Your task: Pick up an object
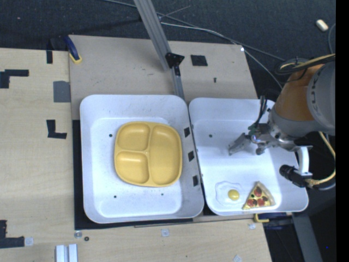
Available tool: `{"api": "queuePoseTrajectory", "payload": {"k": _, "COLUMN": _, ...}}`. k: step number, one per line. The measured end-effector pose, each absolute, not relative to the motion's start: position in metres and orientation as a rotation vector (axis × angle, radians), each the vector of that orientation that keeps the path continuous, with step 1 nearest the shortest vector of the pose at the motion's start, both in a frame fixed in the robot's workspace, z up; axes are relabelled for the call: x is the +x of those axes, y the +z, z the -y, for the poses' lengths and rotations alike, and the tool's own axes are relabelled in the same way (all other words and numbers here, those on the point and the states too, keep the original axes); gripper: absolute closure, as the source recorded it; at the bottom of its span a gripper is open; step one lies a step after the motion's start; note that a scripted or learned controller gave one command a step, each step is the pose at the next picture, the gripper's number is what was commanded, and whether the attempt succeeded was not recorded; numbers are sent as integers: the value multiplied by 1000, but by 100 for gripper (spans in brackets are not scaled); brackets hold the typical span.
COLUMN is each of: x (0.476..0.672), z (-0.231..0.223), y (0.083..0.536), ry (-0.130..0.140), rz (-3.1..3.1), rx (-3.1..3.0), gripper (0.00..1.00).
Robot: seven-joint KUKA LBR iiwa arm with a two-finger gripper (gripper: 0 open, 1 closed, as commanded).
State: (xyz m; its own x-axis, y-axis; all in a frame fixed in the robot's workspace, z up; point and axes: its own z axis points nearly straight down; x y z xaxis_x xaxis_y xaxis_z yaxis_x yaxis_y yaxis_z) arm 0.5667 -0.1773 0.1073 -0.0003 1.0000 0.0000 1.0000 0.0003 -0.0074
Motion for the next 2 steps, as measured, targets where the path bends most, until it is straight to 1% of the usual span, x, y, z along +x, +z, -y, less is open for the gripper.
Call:
{"api": "queuePoseTrajectory", "payload": {"k": 1, "x": 567, "z": 178, "y": 86, "ry": 2, "rz": 2224, "rx": -2222, "gripper": 0}}
{"api": "queuePoseTrajectory", "payload": {"k": 2, "x": 570, "z": 177, "y": 99, "ry": -5, "rz": 2230, "rx": -2225, "gripper": 100}}
